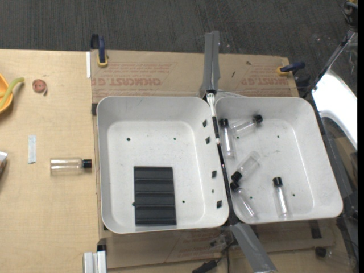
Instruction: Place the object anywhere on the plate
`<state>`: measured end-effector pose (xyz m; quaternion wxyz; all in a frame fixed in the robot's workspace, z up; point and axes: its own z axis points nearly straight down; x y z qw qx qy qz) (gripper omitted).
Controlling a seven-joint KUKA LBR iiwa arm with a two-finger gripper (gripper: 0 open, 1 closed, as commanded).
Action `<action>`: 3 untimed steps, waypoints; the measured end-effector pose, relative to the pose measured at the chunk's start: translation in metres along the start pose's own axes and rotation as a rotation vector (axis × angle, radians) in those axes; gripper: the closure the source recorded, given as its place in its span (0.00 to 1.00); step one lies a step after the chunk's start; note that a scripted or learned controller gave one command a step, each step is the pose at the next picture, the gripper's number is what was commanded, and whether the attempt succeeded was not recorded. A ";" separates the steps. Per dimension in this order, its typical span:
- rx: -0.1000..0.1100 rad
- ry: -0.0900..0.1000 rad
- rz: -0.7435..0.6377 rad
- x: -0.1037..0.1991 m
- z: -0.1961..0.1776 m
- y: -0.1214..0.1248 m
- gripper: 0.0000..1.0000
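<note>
**Claw parked off to the side, vials waiting in the right bin**

From this feed I cannot tell whether the claw is released or clenched, so I won't assume it carries anything. A pale curved shape at the right edge (334, 98) is, I think, part of the arm. If so, it sits pulled back beyond the right bin (318, 152), above the bin's far right corner, reaching over neither bin.

The things to be moved are clear vials with black caps, all lying in the right bin:
- an upper vial (244, 125) lies near the far wall;
- a wall vial (227, 141) lies along the left wall;
- a middle vial (247, 165) lies at a slant;
- a near vial (280, 198) points toward the front;
- a corner vial (244, 205) sits in the near left corner.

The plate (153, 196), dark and ribbed, lies flat in the left bin (114, 152), toward the front. Nothing rests on it, so I judge the task not yet begun.

My worries from here:
- The vials are smooth and round, so a pinch off their axis could squirt one away.
- The two against the wall leave little room for a clean grip.
- A vial dropped from height onto the ribs could roll off the plate.

A spare vial (68, 164) lies out on the tabletop (45, 220).
</note>
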<state>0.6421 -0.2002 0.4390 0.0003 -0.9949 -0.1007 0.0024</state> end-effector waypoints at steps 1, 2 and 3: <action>0.000 0.000 0.002 0.007 -0.001 0.024 0.00; 0.000 -0.001 0.000 0.007 0.000 0.024 0.00; 0.001 0.001 0.001 0.012 -0.001 -0.009 0.00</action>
